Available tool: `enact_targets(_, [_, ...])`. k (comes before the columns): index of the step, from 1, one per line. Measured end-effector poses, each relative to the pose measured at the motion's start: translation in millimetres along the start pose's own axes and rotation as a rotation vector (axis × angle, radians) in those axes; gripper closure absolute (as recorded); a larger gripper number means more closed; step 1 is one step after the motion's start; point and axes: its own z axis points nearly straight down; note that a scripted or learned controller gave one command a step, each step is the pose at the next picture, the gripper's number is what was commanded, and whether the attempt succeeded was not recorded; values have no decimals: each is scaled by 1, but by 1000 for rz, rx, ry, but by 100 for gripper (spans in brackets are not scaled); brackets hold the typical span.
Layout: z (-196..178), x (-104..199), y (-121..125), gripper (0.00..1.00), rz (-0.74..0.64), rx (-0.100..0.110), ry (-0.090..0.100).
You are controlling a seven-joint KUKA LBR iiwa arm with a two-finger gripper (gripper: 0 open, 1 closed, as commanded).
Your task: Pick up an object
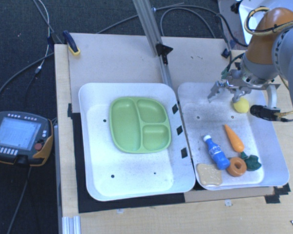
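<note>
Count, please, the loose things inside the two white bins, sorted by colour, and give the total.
Green: 2, the divided tray in the left bin and the small dark green thing in the right bin
Orange: 2, the carrot and the ring
Yellow: 1, the ball
Blue: 1, the bottle
Tan: 1, the flat piece
Total: 7

The green tray is looking like smooth, matt plastic; the tabletop is showing pale, dull board; the carrot is gleaming glossy.
</note>
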Motion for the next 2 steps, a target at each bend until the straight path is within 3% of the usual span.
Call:
enact_targets(1, [49, 1, 0, 0, -1, 0, 0])
enact_targets(2, [34, 1, 2, 100, -3, -7, -1])
